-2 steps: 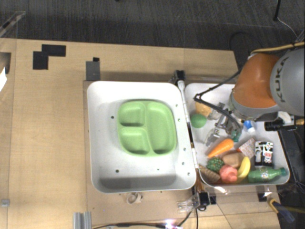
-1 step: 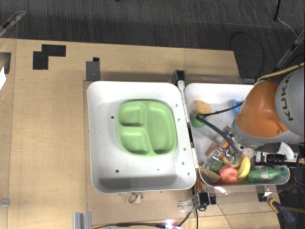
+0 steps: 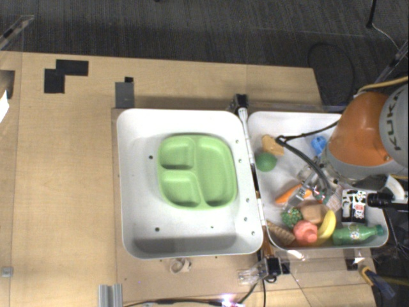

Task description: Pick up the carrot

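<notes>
The carrot (image 3: 287, 194), a small orange stick, lies tilted in the middle of the right bin (image 3: 291, 121). My gripper (image 3: 307, 190) hangs low right at the carrot's right end, under the grey and orange wrist (image 3: 358, 139). The metal tip touches or nearly touches the carrot. Whether the carrot is gripped is hidden by the angle.
Crowded around the carrot are a green ball (image 3: 266, 162), a tan piece (image 3: 271, 146), a blue item (image 3: 318, 144), broccoli (image 3: 292, 217), a potato (image 3: 312, 212), a red fruit (image 3: 305, 233), a banana (image 3: 328, 224) and a green bottle (image 3: 354, 234). The left bin (image 3: 134, 222) holds a green divided plate (image 3: 195, 171).
</notes>
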Action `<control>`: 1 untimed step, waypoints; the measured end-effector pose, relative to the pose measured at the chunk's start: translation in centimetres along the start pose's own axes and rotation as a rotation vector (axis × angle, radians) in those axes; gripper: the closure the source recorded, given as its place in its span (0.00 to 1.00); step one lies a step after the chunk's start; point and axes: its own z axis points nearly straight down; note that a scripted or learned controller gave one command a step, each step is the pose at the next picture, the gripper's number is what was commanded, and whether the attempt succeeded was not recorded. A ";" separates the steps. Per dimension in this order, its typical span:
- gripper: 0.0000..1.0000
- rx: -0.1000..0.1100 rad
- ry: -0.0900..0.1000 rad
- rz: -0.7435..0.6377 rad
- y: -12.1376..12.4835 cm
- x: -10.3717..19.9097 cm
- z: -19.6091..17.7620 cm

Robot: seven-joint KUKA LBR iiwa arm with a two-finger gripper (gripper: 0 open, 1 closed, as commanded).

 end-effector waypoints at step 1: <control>0.00 -0.002 -0.001 0.210 3.3 -0.7 1.2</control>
